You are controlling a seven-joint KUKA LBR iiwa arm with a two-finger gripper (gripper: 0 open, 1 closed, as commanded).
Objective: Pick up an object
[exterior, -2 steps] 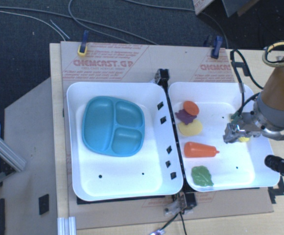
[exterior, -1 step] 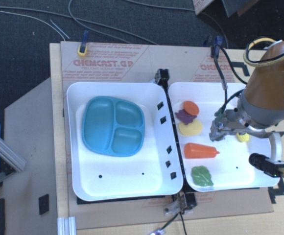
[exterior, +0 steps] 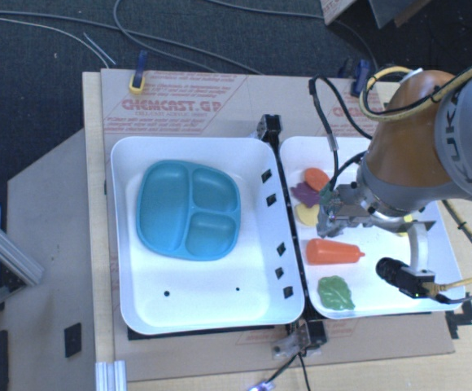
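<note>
While nothing is yet lifted, the task stands at its approach stage, by the look of it: every item lies on a bin floor, and the grasp and the lift both remain to be done.

Landmark: the black divider (exterior: 278,210) where the two bins meet.

Item 1. Left bin (exterior: 134,292), white, shallow, left of the divider. Contents: one blue sectioned plate (exterior: 189,210), lying flat in the half of the bin farther from the camera, well apart from the divider.

Item 2. Right bin (exterior: 382,304), white, shallow, right of the divider. Contents, all near the divider:
- orange rounded piece (exterior: 315,177), farthest from the camera;
- purple piece (exterior: 305,193), touching or just beside the orange one;
- yellow piece (exterior: 307,214), just nearer than the purple;
- orange carrot-shaped toy (exterior: 332,252), lying crosswise, blunt end towards the divider;
- green leafy toy (exterior: 335,292), nearest the camera.

Item 3. Arm with pincer (exterior: 334,218), over the right bin, right of the divider, hanging above the gap between the yellow piece and the carrot-shaped toy. Whether it is apart or together cannot be told; the wrist body hides it. No item is seen held.

Item 4. Worktop (exterior: 179,104), a brown board with red lettering, carrying both bins.

Likely candidates for the pick, judged from position: the yellow piece or the carrot-shaped toy.
</note>
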